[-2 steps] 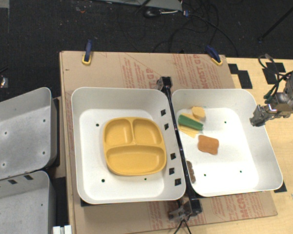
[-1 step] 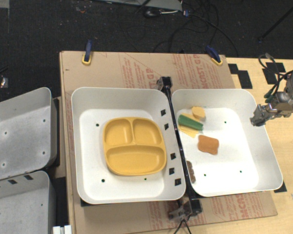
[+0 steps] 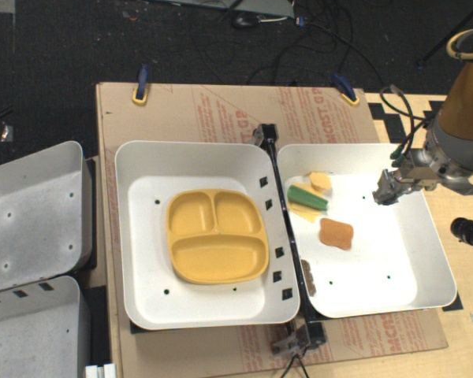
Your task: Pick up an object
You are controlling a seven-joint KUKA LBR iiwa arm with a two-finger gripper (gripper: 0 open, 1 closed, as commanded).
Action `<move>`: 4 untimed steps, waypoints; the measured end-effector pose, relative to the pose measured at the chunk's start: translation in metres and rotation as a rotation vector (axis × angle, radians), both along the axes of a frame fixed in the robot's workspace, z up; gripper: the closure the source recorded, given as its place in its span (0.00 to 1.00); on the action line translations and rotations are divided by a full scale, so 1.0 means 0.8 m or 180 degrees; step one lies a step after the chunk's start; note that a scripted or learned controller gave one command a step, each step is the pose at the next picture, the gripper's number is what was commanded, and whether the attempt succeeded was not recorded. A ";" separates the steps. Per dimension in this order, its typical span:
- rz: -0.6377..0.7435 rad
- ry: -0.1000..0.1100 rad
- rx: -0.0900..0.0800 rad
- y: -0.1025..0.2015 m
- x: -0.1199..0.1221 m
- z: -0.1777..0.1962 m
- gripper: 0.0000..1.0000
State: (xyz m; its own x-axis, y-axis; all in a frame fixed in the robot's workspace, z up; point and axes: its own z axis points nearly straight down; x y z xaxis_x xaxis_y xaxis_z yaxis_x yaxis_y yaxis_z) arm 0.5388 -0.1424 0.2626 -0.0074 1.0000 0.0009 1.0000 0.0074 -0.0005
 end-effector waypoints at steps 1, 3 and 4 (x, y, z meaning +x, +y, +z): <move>-0.0003 -0.0001 -0.0002 0.074 0.007 -0.004 1.00; -0.0006 0.0005 -0.0001 0.194 -0.012 -0.031 1.00; 0.0003 0.0000 0.0002 0.268 -0.012 -0.023 1.00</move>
